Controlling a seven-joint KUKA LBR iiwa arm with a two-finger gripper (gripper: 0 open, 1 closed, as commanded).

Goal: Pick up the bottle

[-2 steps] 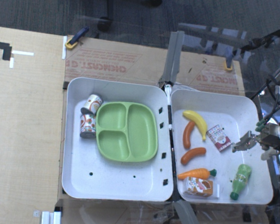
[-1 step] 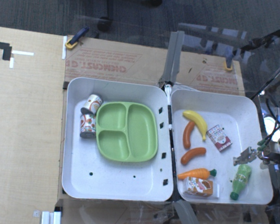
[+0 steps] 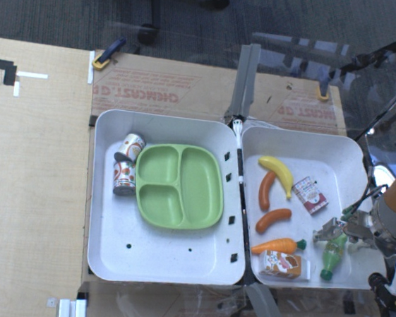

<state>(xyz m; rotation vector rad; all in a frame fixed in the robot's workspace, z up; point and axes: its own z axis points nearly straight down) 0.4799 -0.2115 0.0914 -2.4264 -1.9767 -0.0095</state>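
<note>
My gripper hung low over the right bin, near its right wall, directly above the green bottle; whether it was open or closed on anything I could not tell. The bottle lay close to that bin's front right corner, cap toward the front edge. Beside it, toward the bin's middle, sat a carrot and a small carton. The left bin carried a green divided plate and two cans by its left wall
</note>
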